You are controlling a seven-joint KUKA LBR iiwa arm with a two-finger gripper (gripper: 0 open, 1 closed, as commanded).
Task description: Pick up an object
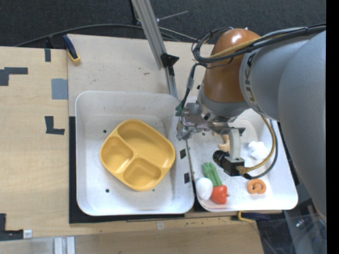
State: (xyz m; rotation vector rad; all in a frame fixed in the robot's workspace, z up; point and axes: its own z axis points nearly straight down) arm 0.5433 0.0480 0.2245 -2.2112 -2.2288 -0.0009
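Right of centre, claw (184,127): hovering above bin divide (188,165); grip impossible to tell.
Lower right, red vegetable (219,193): lying down-right of claw, stem pointing toward it.

Pale wooden bench (32,157) with grey tape patches (59,89), dark carpeted floor (63,4) beyond its far edge.

A yellow plastic tray with three compartments (137,153) lies flat and upright in the left white bin (87,142), just beside the gripper (183,133) on the view's left. In the right white bin (280,194), below the gripper in the view, a white egg-shaped piece (204,186) touches a red toy vegetable with green stalks (219,193). Farther to the view's right lie a small orange curled piece (256,187) and a white lumpy object (258,150).
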